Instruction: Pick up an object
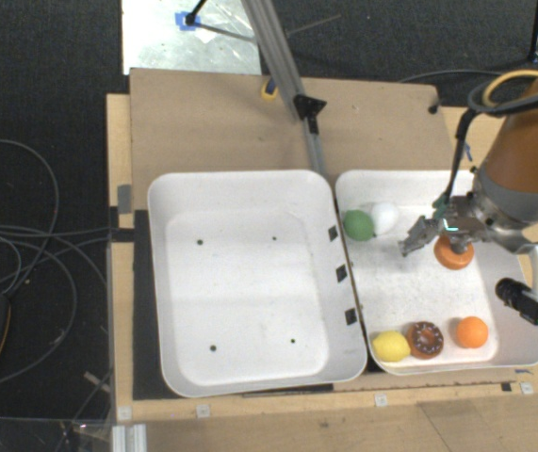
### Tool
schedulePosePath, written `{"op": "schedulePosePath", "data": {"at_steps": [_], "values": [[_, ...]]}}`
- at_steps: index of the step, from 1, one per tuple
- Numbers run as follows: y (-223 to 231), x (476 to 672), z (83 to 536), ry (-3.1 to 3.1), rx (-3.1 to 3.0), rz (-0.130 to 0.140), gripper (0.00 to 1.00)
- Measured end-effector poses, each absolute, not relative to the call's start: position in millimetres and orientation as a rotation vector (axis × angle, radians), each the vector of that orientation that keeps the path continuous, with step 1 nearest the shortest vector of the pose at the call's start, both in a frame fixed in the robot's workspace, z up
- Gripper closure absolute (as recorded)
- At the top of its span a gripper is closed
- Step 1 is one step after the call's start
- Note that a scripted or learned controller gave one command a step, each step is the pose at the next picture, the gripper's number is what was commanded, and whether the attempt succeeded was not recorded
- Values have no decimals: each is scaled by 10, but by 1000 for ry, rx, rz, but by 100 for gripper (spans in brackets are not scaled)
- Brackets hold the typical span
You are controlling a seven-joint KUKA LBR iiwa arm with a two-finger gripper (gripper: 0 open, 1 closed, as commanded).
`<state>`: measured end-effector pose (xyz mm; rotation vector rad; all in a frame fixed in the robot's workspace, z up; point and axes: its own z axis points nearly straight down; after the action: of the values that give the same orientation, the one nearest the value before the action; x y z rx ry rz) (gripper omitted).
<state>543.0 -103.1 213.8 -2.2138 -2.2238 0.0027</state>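
My gripper [421, 237] hangs over the middle of the right bin [523, 351], reaching in from the right under the orange band of the arm. An orange round object [454, 255] lies just to its right, partly hidden by the wrist; whether they touch I cannot tell. A green ball [358, 224] and a white ball [383, 217] rest side by side at the bin's upper left, left of the gripper. Along the front wall sit a yellow lemon [391, 347], a brown donut [426, 339] and an orange ball [472, 331].
The left bin [165, 252] stands beside the right one, joined by black clips. A slanted metal pole [283, 55] crosses the bench behind the bins. Cables and a pendant lie on the dark floor at the left.
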Motion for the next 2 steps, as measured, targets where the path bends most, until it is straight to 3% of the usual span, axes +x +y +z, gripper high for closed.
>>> {"op": "schedulePosePath", "data": {"at_steps": [1, 2], "values": [[-1033, 5439, 2158, -2224, -2219, -2, 0], [-957, 5503, 1603, -2220, -2217, 3, 0]]}}
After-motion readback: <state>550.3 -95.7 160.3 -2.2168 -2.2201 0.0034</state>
